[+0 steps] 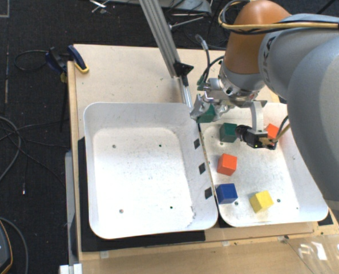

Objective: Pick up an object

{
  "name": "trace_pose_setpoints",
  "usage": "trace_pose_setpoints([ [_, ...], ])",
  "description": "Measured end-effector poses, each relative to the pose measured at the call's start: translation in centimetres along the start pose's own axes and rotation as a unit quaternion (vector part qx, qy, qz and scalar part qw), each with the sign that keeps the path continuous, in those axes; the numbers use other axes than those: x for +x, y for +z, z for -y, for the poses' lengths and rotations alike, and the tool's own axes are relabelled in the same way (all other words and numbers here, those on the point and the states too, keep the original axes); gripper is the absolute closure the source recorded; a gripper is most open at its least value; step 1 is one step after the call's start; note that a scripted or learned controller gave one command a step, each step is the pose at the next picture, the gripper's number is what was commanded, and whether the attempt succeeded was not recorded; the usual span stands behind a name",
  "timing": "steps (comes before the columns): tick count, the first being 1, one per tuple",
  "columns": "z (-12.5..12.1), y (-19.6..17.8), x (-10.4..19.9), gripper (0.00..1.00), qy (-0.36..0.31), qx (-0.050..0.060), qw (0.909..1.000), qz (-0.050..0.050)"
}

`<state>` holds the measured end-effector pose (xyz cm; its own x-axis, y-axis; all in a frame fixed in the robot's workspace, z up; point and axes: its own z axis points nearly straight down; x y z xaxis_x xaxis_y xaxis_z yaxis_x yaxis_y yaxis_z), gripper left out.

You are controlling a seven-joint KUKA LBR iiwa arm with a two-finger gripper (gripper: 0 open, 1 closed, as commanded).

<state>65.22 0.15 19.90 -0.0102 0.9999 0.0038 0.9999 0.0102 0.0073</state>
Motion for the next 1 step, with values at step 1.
trace_pose_setpoints([
  [1, -2.59, -1.49, 6.00, 1.00, 0.001, 0.001, 1.0000, 0.001],
])
